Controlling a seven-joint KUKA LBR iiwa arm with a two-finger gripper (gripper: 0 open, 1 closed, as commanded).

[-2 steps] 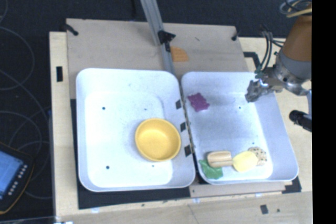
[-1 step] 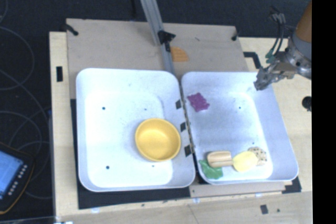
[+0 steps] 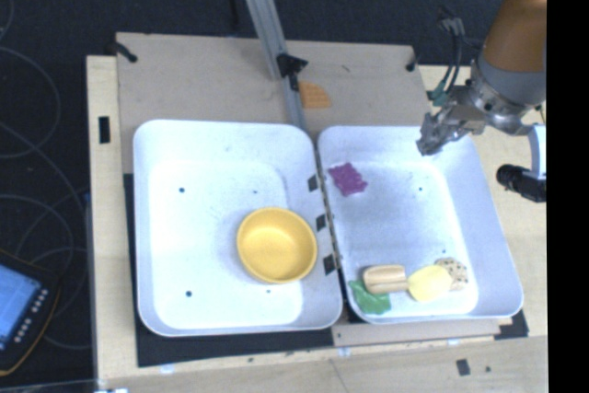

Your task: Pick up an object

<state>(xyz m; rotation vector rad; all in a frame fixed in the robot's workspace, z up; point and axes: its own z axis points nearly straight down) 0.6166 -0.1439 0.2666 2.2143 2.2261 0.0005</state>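
While jaw state unclear: one yellow bowl [image 3: 276, 244] left bin [image 3: 161, 198]; five small objects right bin [image 3: 479, 207].

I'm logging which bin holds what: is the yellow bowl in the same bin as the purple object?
No, the yellow bowl sits in the left bin, while the purple object lies in the right bin.

Arm [image 3: 513, 37] enters from right, wrist angled down-left; end effector [image 3: 433, 141] low, nothing visibly gripped.
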